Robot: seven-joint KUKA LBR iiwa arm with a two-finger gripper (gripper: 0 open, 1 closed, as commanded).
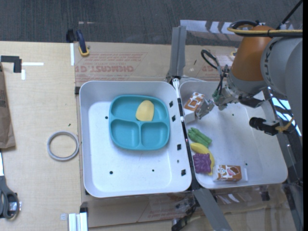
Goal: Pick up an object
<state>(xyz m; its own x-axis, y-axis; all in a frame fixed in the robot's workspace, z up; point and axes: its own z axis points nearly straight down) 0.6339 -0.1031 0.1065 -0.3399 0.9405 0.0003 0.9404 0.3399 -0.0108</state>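
Overhead, a grey robot arm with an orange band reaches into the right bin of two white bins on a pale wooden desk. Its hand hovers low at that bin's upper left corner, just beside a small orange and white packet; whether the hand is parted or clenched cannot be told. Along the right bin's left wall lie green toy vegetables, a yellow piece, purple grapes and a small brown carton; its print is too small to read. Left of this bin, the left bin holds a teal divided plate with a yellow piece on it. Cardboard behind carries mirrored red lettering, not legible.
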